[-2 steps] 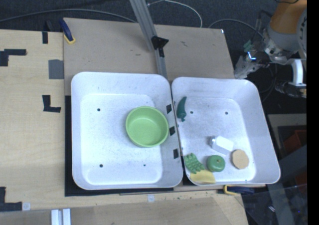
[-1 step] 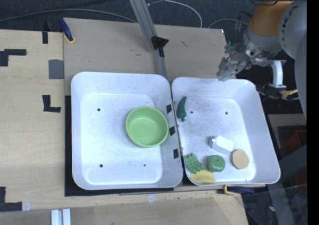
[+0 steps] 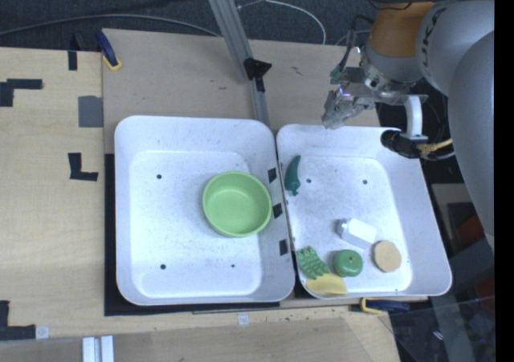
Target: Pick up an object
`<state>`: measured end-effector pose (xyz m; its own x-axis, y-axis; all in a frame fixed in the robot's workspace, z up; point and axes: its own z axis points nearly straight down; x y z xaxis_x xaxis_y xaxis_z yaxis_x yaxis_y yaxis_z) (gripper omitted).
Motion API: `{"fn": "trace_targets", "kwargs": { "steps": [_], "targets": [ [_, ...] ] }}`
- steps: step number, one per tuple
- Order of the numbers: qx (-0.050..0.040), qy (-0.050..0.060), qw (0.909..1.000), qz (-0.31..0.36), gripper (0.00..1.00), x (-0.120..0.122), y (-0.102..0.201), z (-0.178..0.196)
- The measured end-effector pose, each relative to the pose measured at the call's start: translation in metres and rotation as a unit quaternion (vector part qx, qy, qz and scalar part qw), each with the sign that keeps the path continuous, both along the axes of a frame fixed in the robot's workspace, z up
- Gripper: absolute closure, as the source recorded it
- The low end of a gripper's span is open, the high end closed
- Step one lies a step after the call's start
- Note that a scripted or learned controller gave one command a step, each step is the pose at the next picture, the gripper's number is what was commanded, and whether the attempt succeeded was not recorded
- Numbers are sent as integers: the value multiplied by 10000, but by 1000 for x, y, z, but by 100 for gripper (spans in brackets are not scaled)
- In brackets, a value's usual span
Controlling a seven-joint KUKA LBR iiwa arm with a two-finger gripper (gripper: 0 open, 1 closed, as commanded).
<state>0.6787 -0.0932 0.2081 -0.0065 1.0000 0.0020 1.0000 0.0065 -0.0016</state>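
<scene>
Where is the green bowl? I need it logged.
The green bowl sits in the left bin, right of its centre, near the divide from the right bin.

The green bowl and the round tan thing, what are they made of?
The green bowl looks like smooth plastic: one even colour with a soft sheen. The round tan disc looks matte, maybe wood or cork; it is too small to tell.

Left white bin (image 3: 144,144): a light green round bowl (image 3: 236,204) stands right of centre; floor around it open. Right white bin (image 3: 418,216): upper and middle floor open, save a dark green curved piece (image 3: 292,173) at the upper left wall. Lower part crowded: white block (image 3: 356,231), tan disc (image 3: 387,255), green round object (image 3: 348,262), green ridged piece (image 3: 311,260), yellow piece (image 3: 329,284). A grey slanted pole (image 3: 229,19) crosses the upper centre of the frame.
</scene>
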Motion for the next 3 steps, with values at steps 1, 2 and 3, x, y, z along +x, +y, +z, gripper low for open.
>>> {"fn": "trace_targets", "kwargs": {
  "steps": [1,2,3],
  "targets": [
    [0,-5,10000,0,100,-2,49,12],
    [-2,-5,10000,3,100,1,102,18],
    [-4,5,10000,-4,100,-5,147,13]
  ]
}}
